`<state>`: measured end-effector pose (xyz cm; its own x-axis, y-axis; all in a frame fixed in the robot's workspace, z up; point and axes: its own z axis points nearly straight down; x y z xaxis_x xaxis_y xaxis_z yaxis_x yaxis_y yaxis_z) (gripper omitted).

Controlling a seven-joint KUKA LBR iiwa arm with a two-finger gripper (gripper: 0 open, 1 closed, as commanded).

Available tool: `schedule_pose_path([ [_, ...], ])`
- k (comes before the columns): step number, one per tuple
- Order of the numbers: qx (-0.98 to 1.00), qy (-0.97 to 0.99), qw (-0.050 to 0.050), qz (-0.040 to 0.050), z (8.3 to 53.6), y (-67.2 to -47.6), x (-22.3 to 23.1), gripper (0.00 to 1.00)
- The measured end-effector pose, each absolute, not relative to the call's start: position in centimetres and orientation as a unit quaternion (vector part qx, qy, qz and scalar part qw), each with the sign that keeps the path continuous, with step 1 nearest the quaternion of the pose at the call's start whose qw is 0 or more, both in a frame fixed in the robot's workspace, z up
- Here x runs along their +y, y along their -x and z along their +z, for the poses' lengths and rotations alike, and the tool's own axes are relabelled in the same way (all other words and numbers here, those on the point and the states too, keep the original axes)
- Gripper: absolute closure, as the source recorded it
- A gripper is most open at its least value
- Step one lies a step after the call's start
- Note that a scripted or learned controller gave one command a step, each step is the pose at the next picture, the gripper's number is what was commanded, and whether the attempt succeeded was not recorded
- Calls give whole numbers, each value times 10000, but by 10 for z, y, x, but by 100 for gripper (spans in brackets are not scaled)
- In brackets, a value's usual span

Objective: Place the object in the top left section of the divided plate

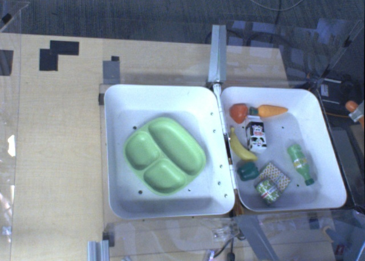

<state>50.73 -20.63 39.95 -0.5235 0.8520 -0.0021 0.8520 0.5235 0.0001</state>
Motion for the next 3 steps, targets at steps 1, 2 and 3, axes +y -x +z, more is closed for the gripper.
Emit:
schedule_pose_path([
  [1, 7751, -6318, 16, -3, 433, -588, -206, 100],
  [2, 8043, -5942, 14, 2, 433, -544, -106, 100],
  [3, 8192, -5735, 3, -7, 377, -489, -195, 100],
])
